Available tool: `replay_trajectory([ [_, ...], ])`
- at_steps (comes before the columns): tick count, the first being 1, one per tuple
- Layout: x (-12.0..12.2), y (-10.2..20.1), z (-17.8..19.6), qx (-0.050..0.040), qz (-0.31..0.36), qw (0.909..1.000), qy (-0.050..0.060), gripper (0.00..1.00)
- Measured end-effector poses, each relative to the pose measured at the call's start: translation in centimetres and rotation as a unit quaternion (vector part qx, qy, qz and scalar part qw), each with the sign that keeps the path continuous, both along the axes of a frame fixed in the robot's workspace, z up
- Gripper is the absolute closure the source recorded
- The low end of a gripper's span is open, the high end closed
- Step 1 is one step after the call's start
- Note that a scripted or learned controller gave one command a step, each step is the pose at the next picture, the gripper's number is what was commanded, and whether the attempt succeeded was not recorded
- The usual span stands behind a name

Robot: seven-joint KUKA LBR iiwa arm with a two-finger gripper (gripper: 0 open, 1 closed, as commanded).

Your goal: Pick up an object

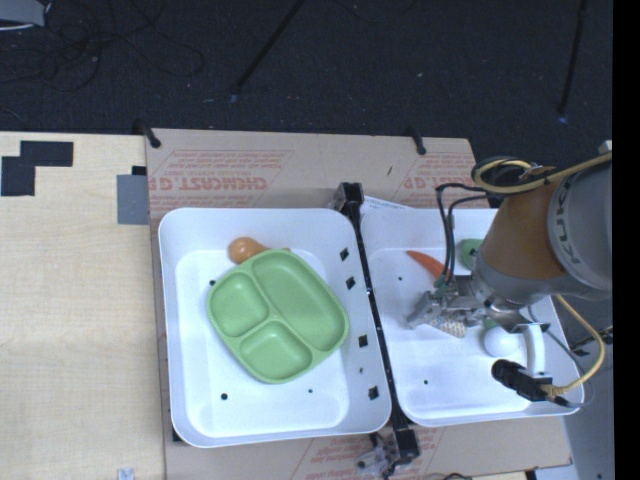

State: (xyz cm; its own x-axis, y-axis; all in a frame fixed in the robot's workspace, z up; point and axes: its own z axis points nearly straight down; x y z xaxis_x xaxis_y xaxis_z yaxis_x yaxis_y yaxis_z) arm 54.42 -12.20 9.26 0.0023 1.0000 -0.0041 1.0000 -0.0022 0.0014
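White plastic makes up the two shallow bins, the left bin [200,393] and the right bin [440,393], set side by side on a sheet of brown cardboard [300,158] that lies on the pale wooden counter [70,308]. Red printing [215,181] runs upside down across the cardboard above the left bin, and more shows near the right corner, but it is too blurred to read with any certainty.

In the left bin a green divided plate [277,315] lies tilted, with three compartments; a round orange thing [243,249] peeks out at its upper left edge, touching it.

The grey arm [585,238] reaches into the right bin, and its pincer [437,311] is low near the bin's middle — whether it is spread or pressed together I cannot tell, nor whether it pinches anything. Near it are an orange tapered piece [427,262] just above, a green object [468,252] partly hidden by the arm, and a white rounded object [497,341] just to the lower right.
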Motion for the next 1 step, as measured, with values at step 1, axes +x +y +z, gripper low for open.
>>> replay_trajectory([
  [1,0.24,-0.25,1.49,-0.0012,-0.002,1.0000,-0.004,1.00],
])
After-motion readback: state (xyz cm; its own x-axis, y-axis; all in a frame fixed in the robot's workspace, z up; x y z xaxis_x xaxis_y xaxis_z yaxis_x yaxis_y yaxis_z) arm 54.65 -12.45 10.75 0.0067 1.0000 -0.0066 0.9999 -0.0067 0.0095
